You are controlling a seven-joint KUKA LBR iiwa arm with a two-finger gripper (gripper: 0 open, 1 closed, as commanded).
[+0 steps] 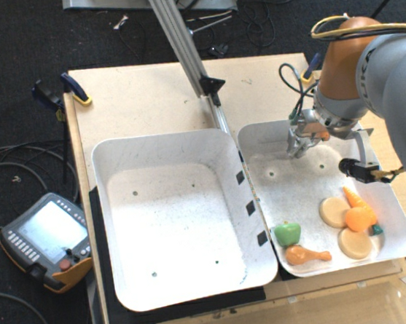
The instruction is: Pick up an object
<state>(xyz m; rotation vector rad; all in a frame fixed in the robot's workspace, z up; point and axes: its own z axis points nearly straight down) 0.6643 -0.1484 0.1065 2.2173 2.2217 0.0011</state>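
Note:
My gripper (298, 146) hangs over the far part of the right bin (273, 138), above bare bin floor. Several toy foods lie at the near end of that bin, well below the gripper in the view. A green apple (288, 233) sits near the bin's left wall. An orange drumstick (307, 255) lies just in front of it. Two tan round biscuits (334, 212) (356, 244) lie to the right, with an orange fruit (360, 218) between them and a carrot (353, 196) behind it.
The left bin (115, 161) stands beside the right one, sharing a raised middle wall. A slanted metal pole (182, 43) crosses the far bench. A teach pendant (48, 242) rests on the floor at the left. A black bracket (362, 169) sticks out over the right bin's rim.

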